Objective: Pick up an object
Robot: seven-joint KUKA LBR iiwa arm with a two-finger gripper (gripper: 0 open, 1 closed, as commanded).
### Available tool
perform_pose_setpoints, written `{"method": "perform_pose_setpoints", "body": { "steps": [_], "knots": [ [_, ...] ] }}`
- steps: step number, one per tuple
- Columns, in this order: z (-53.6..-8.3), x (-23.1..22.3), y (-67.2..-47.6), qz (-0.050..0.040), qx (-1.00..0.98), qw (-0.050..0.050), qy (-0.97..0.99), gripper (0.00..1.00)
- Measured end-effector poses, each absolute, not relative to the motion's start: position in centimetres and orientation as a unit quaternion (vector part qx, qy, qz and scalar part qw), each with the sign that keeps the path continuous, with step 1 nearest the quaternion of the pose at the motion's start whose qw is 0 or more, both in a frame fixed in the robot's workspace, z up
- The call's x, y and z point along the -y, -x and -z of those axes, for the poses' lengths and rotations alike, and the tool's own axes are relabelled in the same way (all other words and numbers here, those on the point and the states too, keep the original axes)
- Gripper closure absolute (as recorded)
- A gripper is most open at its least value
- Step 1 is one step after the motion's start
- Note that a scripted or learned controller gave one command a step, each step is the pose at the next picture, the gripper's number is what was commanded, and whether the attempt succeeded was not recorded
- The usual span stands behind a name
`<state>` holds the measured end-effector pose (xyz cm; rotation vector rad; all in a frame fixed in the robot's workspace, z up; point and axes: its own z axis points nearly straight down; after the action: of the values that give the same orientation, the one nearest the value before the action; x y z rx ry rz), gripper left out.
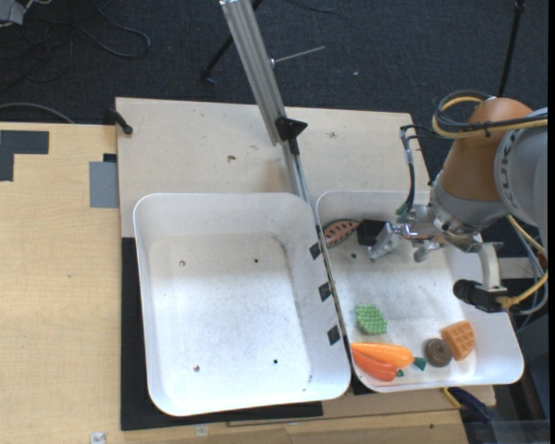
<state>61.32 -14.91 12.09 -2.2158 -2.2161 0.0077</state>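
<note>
brown ridged object point(340, 231) in right bin point(499, 363) far-left corner, long axis slanting up to the right | gripper point(377, 244) just beside it, finger state: cannot tell | green knobby piece point(371, 320), carrot point(382, 359) at near side

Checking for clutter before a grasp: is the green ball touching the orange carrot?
Apart. The camera view shows bare white bin floor between the green ball and the orange carrot.
</note>
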Motion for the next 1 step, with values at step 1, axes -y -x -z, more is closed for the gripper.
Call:
{"method": "perform_pose_setpoints", "body": {
  "steps": [1],
  "knots": [
    [-9.05,14.8,-61.32,-0.0009,0.707,0.001,0.708,0.0]
  ]
}}
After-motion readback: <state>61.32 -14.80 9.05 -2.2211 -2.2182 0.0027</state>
